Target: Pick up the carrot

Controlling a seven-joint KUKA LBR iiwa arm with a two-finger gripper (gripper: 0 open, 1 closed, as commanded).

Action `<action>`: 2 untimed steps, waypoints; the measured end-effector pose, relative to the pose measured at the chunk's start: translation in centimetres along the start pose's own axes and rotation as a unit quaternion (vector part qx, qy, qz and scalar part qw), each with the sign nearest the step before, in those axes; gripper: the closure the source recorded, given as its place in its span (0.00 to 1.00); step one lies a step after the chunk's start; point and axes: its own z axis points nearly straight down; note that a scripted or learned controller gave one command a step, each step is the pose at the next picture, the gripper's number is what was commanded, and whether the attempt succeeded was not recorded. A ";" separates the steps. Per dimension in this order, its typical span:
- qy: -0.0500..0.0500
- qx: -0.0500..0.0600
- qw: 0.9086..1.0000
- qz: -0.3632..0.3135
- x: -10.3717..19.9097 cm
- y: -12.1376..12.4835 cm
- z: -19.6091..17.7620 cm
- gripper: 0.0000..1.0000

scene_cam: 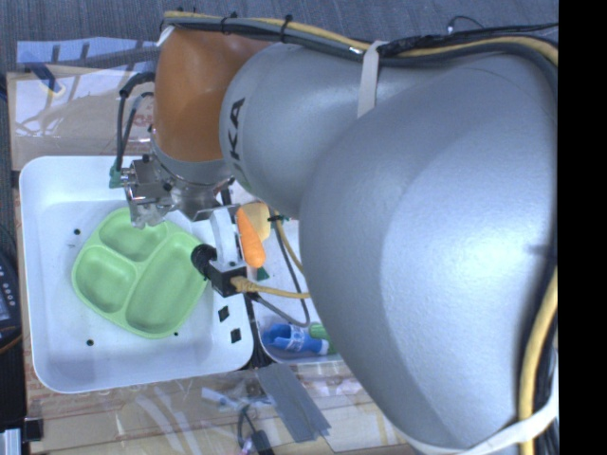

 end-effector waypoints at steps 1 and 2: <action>0.001 -0.005 0.999 0.036 -0.2 3.8 -11.6 1.00; 0.000 0.001 0.999 0.049 3.6 3.5 1.9 1.00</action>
